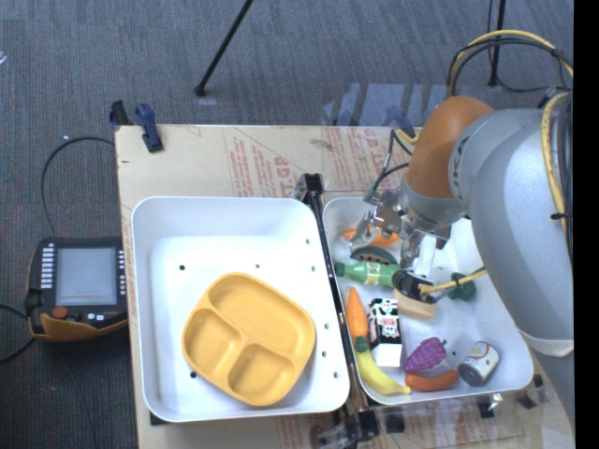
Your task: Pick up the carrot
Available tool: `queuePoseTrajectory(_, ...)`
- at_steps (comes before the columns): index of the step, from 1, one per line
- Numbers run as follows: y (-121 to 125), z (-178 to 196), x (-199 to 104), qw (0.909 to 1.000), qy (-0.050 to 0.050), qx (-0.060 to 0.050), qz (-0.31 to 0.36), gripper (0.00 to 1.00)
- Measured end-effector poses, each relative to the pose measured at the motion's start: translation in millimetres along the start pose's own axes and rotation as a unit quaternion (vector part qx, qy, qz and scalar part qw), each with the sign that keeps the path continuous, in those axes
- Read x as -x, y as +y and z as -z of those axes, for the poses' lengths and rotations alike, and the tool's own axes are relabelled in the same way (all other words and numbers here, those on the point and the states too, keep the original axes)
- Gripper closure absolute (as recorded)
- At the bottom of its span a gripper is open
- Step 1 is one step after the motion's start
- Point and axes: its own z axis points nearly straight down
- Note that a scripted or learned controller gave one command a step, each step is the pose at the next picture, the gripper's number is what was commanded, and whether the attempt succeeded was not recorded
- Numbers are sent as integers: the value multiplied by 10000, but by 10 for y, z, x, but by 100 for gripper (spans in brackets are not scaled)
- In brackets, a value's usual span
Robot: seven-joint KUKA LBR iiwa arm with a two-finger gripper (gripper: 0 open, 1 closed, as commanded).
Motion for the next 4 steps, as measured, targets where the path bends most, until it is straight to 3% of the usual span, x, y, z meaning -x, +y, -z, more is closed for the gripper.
queuePoseTrajectory(1, -9, 62, -3, 10000, -10, -51, 17, 100)
queuePoseTrajectory(2, -722, -11, 365, 9918, -7, -11, -1278, 100)
queuePoseTrajectory(3, -726, -15, 365, 9917, -4, -18, -1285, 0)
queuePoseTrajectory(4, -265, -13, 283, 9785, -2, -22, -2063, 0)
